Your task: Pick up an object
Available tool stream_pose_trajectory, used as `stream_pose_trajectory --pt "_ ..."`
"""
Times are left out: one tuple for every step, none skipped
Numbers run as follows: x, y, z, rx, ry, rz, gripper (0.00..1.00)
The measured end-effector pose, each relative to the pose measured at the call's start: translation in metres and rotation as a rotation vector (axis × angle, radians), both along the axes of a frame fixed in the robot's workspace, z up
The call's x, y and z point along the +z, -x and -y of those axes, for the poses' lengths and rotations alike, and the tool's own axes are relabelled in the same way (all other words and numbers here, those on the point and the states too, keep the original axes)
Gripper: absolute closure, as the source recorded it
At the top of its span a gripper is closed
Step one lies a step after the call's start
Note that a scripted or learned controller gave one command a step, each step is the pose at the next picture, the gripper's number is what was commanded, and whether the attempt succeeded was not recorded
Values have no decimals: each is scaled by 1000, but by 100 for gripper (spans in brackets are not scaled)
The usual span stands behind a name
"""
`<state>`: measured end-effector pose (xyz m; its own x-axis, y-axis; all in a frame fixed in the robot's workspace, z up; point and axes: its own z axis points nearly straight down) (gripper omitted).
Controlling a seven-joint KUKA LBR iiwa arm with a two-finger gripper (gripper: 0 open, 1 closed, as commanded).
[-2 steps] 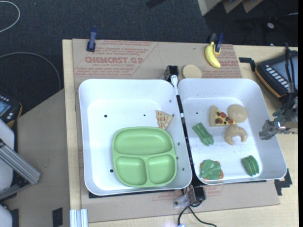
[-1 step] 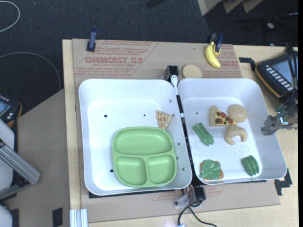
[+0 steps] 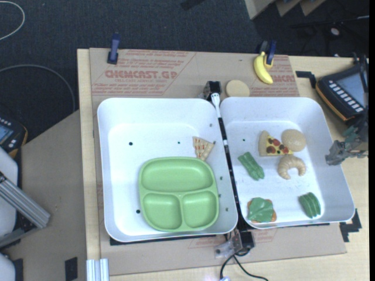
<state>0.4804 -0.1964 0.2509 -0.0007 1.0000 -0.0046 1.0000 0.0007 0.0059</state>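
Bench: a pale wooden bench (image 3: 88, 157) is sitting under a brown cardboard sheet (image 3: 146, 69) printed with red lettering, which is lying beneath both bins.
Left bin: a shallow white plastic bin (image 3: 117, 127) is holding a light green three-compartment plastic plate (image 3: 177, 193) in its near half and a small tan waffle-patterned wedge (image 3: 203, 147) by its right wall.
Right bin: a second shallow white plastic bin (image 3: 328, 157) is carrying a toy pizza slice (image 3: 272, 144), a round beige bread roll (image 3: 293, 139) just beside it, a tan croissant (image 3: 291, 166) nearer, a dark green pea pod (image 3: 251, 165) to the left, a green leafy piece on a tan base (image 3: 261, 210) near the front wall, and a small green leafy vegetable (image 3: 310, 204) to the right.
Far edge: a yellow toy banana (image 3: 263, 70) and a round tan biscuit (image 3: 237, 89) are lying on the cardboard beyond the bins; two blue clamps (image 3: 113, 48) are gripping the sheet.
Gripper: the dark gripper (image 3: 341, 151) is hanging over the right rim of the right bin, apart from the toys; whether it is released or clenched I cannot tell.
Room: dark blue-grey carpet (image 3: 146, 10) is surrounding the bench, with a white cable (image 3: 17, 7) looping at far left.
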Motion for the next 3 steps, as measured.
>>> stream_pose_trajectory --pt "12 1 -120 10 -8 -7 100" --pt "35 0 -212 10 -7 -2 100" --pt "44 0 -206 1 -4 -2 100"
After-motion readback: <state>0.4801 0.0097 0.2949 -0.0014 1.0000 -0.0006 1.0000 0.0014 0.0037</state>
